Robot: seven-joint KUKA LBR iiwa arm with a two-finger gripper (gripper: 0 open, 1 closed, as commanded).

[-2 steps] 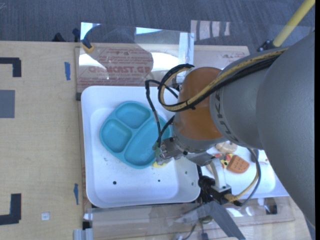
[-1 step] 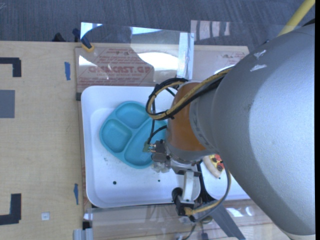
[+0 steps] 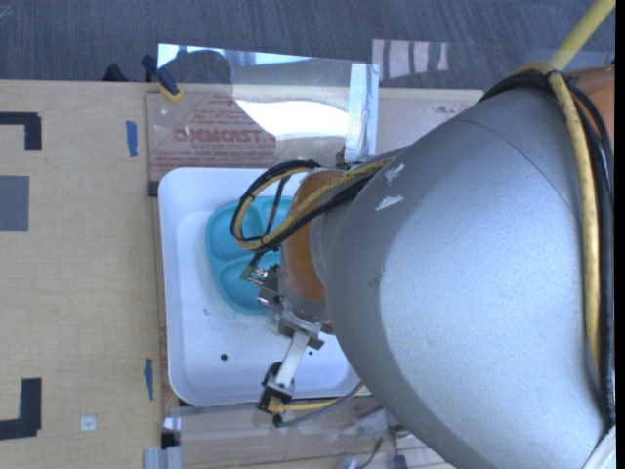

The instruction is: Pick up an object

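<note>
The blue thing (image 3: pixel 232 254) is the only thing I can make out to pick. It lies in the white bin (image 3: pixel 195 364), in the half farther from the camera, and its right part runs under my wrist. It looks like two rounded lobes side by side, lying flat on the bin floor. I can't say what it is.

My gripper (image 3: pixel 265 284) hangs right at its near-right edge, low in the bin. I judge that I am set there to take it from above, because the lobes seem to offer a rim or edge there rather than a broad flat face. I cannot tell whether the gripper touches it or only hovers just above. I also cannot tell whether the gripper is spread or pressed together, since my own wrist and the orange band (image 3: pixel 305 247) hide that end. So I would not call the thing held.

My cable (image 3: pixel 256 189) loops over the far lobe, which blurs its outline there. The rest of the bin floor in front is bare apart from a small dark speck (image 3: pixel 224 358), too small to be worth a try.

My arm (image 3: pixel 459 291) reaches in from the right and covers everything on that side. The bin sits on the pale bench (image 3: pixel 78 262).
</note>
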